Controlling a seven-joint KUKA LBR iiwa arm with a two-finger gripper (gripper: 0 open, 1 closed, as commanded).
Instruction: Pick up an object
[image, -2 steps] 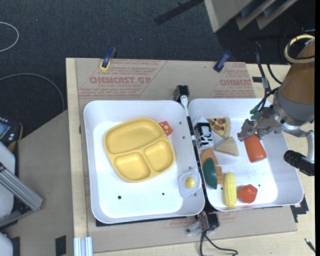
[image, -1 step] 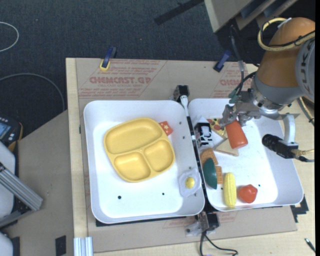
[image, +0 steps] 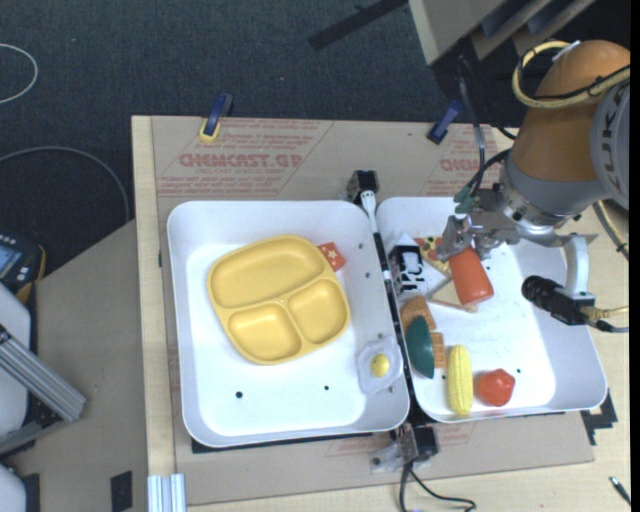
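Observation:
My gripper hangs over the back of the right bin. Its fingers are shut on the top end of an orange-red cylinder, which slants down and to the right from them. A beige wedge lies just left of the cylinder's lower end. Further forward in the same bin lie a yellow corn cob, a red tomato-like piece, a dark green piece and a brown piece.
The left bin holds a yellow divided plate, a small orange block and a white-and-yellow egg-like piece. A black-and-white item lies by the divider. A black cylinder with a cable juts out right of the gripper.

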